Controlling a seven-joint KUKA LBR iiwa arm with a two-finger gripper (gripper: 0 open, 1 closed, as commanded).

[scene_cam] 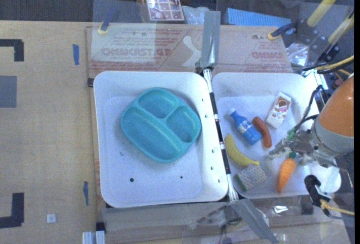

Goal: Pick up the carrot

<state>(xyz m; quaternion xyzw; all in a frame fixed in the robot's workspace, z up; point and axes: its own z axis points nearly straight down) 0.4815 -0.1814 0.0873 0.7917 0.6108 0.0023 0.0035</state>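
The orange carrot (285, 175) lies near the front of the right bin (256, 86), its green top pointing toward the back right. My gripper (293, 145) hangs just behind and above that green top, reaching in from the right below the arm's orange band. The carrot rests on the bin floor.
Also in the right bin are a yellow banana (238, 152), a blue bottle (244, 127), a red sausage (262, 132), a small white carton (279, 110) and a grey-green block (251, 176) left of the carrot. In the left bin (112, 175) sits a teal divided plate (161, 123).
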